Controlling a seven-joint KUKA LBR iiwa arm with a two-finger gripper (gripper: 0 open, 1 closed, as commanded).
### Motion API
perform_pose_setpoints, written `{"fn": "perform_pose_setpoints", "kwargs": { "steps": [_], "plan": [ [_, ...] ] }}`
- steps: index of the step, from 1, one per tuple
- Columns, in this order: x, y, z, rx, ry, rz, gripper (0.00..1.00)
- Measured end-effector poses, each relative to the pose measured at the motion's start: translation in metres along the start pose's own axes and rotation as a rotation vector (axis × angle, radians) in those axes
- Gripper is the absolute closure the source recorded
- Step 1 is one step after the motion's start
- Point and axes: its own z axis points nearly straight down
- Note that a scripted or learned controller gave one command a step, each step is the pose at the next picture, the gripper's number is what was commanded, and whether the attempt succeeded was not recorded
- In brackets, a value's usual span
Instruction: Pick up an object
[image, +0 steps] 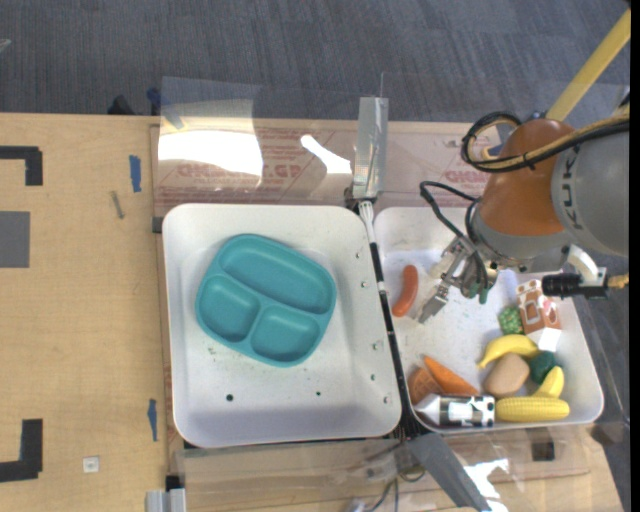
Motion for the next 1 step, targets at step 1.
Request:
{"fn": "perform_pose_setpoints", "kwargs": {
  "steps": [1],
  "plan": [
    [-0.0048, 0.0043, 0.0003, 0.001, -0.002, 0.056, 0.00]
  ]
}}
